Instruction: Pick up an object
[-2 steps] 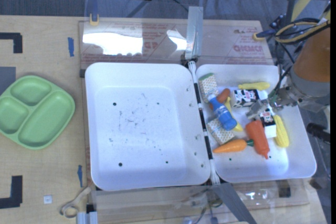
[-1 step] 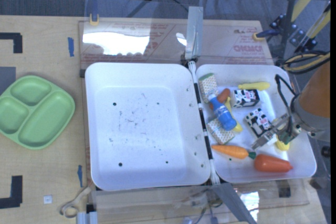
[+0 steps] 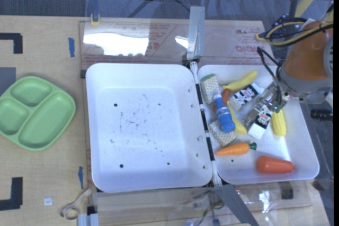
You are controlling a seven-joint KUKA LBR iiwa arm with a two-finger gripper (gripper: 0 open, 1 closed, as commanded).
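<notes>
The right bin point(image 3: 307, 159) holds several small items. A yellow banana point(image 3: 241, 81) lies at its far side beside a black-and-white patterned box point(image 3: 243, 96). A blue bottle point(image 3: 225, 117) lies between two speckled sponges point(image 3: 210, 87) point(image 3: 222, 135). Toward the front lie an orange carrot point(image 3: 232, 150) and a red-orange vegetable point(image 3: 274, 165). A yellow corn cob point(image 3: 278, 123) lies at the right. My gripper point(image 3: 258, 113) hangs low over the bin's middle, between the patterned box and the corn cob, just above a small white block point(image 3: 256, 132). Nothing is visibly held in it.
The left bin point(image 3: 95, 87) adjoins the right one along a shared rim. A green divided plate point(image 3: 34, 112) rests on the bench at far left. A clear panel point(image 3: 137, 37) and a metal post point(image 3: 196, 34) stand behind the bins. Cables point(image 3: 270, 61) hang by the arm.
</notes>
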